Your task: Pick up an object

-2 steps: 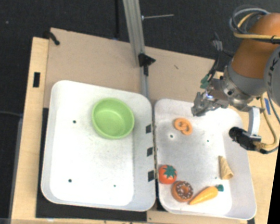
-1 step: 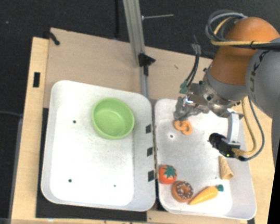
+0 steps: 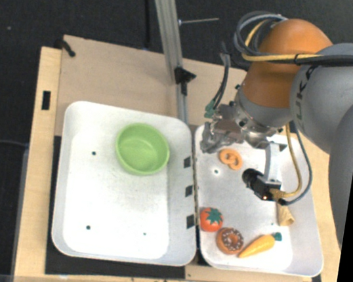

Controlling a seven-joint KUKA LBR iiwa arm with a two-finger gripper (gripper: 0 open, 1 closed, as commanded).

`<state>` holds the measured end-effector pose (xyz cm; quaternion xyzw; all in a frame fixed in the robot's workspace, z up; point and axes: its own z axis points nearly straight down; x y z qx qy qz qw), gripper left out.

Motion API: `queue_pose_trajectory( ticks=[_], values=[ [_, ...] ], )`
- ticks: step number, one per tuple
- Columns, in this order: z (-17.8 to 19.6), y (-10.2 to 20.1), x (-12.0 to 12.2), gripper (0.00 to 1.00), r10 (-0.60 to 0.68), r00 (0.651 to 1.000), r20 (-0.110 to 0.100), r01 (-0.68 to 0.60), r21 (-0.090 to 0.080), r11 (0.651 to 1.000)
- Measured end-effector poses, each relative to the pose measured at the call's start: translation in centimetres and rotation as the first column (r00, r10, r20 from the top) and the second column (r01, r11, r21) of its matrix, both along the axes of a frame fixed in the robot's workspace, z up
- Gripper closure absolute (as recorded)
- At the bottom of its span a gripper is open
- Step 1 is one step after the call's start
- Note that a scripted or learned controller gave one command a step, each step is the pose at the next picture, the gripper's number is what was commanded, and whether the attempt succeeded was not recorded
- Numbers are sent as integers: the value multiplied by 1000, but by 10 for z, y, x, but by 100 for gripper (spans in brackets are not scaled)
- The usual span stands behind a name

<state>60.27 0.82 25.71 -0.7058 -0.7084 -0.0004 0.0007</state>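
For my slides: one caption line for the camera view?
Gripper hovers over the right bin near an orange ring; a green bowl sits in the left bin.

Grey arm [image 3: 331,88] from the right, orange-banded wrist bent down, hand [image 3: 214,136] low

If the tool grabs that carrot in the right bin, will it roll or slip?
The carrot tapers to a point, so it would likely roll in an arc, not straight. Its smooth, toy-like surface may slip. It lies beside the donut, which a push could nudge.

left bin [image 3: 78,174] open (green bowl [image 3: 142,149] aside).
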Motion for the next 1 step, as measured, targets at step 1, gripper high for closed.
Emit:
queue_pose_trajectory(
  ticks=[1],
  values=[
    [2,54,-11,100,4,1000,-1,-4,1,1000]
  ],
)
